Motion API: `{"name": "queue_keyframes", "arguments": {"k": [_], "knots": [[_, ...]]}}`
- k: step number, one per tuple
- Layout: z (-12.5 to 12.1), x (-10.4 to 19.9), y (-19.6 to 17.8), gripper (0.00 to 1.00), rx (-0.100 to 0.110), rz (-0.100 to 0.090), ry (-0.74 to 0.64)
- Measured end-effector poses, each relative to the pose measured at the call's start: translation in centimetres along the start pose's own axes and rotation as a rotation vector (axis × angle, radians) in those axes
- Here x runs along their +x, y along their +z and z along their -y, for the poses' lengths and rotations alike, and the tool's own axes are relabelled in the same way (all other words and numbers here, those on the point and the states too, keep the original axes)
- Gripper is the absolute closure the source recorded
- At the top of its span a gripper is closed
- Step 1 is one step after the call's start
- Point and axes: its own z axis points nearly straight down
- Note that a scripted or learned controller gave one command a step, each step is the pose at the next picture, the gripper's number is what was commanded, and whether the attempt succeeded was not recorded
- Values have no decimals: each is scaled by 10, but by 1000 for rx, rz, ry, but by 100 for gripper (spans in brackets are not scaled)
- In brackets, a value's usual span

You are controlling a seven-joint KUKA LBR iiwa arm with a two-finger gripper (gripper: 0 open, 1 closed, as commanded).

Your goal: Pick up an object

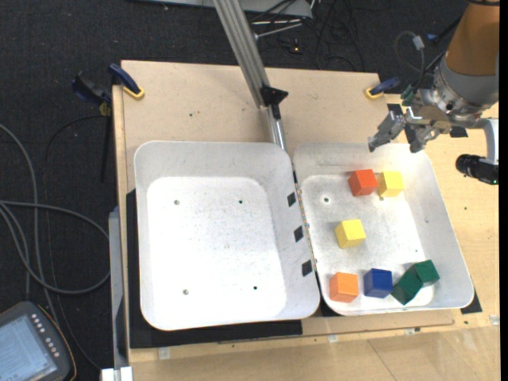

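Hovering above the right bin's (444, 213) far edge, gripper (399, 139) spread wide, nothing between its fingers. Nearest target: orange cube (363, 182) near the far edge, touching yellow cube (390, 183). Likely light, rigid, smooth-sided; pinch its free opposite faces.

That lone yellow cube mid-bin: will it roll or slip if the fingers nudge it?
The yellow cube is flat-faced, so it should slide, not roll. It looks rigid and probably light, so a nudge may skate it across the smooth right bin. Clear space around it favours a clean grasp.
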Motion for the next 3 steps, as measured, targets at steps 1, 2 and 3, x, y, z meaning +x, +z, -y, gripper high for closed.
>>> {"name": "queue_keyframes", "arguments": {"k": [1, 2, 3], "knots": [[-1, 0, -3, 0, -4, 2, -2], [-8, -3, 57, 0, 0, 1, 1], [-11, -7, 120, 0, 2, 1, 2]]}}
